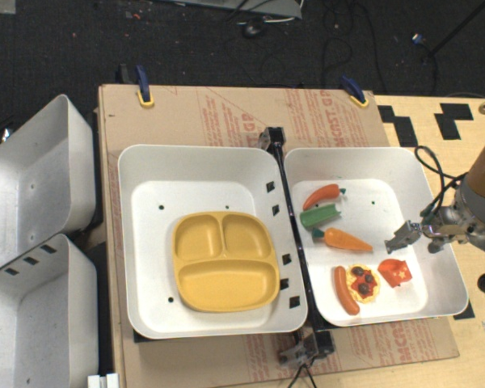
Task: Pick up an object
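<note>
The gripper (410,237) hovers low at the right side of the right-hand shallow white bin (404,164), just above the small red toy piece (395,272); whether its jaws are wide or narrow I cannot tell; it holds nothing; probably lining up a grasp there.

The arm (478,186) runs off the right edge, so just its wrist end shows. At the gripper (406,238) the fingers are a small dark tangle, too fine to read. Just below it, the red piece (394,272) is too small to name. Far left of it, the spare white bins (34,241) are cut by the left edge.
</note>
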